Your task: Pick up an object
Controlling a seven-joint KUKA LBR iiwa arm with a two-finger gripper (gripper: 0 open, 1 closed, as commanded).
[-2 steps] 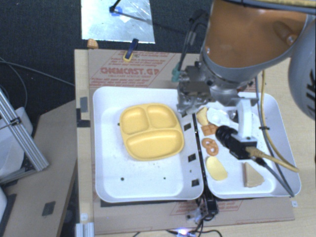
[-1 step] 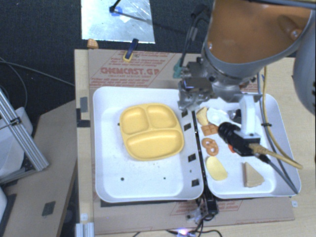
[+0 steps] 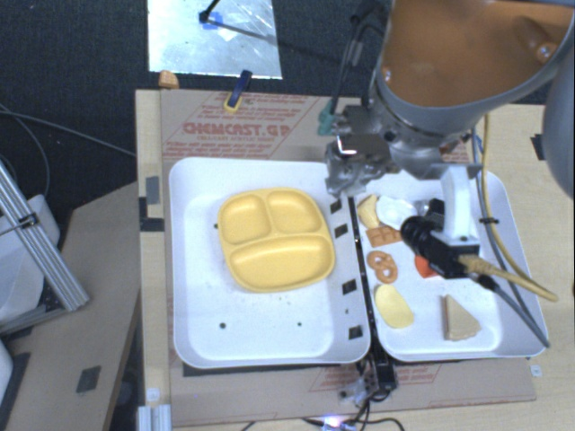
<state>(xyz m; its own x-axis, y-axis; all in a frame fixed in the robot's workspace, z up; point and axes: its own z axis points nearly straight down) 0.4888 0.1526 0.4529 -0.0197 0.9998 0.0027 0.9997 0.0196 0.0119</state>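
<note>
The right bin (image 3: 512,241) holds several toy foods: a pale yellow slice (image 3: 367,209), a white piece (image 3: 393,211), a brown waffle square (image 3: 382,236), a pretzel (image 3: 384,265), a red-orange piece (image 3: 425,266), a yellow oval (image 3: 393,305) and a tan bread wedge (image 3: 458,320). My gripper (image 3: 350,176) hangs over the far end of the divider between the bins, just above the pale slice. The arm's grey and orange body hides the right bin's far part. I see nothing held.
A yellow divided plate (image 3: 274,239) lies in the left bin (image 3: 193,285). A black cylinder with cables (image 3: 436,248) on the arm hangs over the right bin's middle. A metal sheet (image 3: 214,23) lies beyond the bench, and a blue-yellow tool (image 3: 238,91) on the cardboard.
</note>
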